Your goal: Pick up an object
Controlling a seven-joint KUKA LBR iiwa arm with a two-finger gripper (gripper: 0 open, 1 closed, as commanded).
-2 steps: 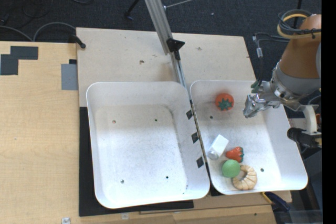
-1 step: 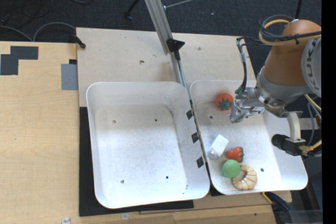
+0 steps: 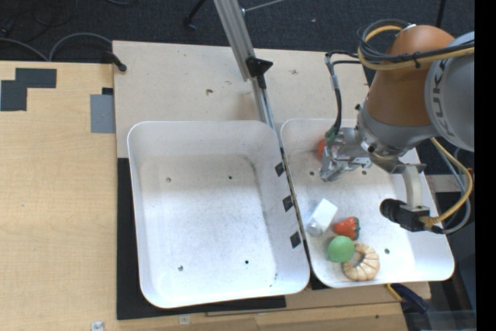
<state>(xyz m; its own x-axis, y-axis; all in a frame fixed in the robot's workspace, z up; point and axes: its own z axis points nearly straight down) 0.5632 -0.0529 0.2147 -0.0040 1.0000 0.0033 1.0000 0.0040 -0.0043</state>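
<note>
Nothing is yet lifted; the gripper is lowered beside a red object, its opening not discernible.

White block: small, boxy, tilted, right bin, near divider. Red item: small, glossy, just right of block, touching or nearly. Green ball: round, below red item, against ring. Tan ring: ridged, donut-like, lying flat near bin's front edge. Orange-red piece: upper part of right bin, mostly hidden, shape unclear.
</note>
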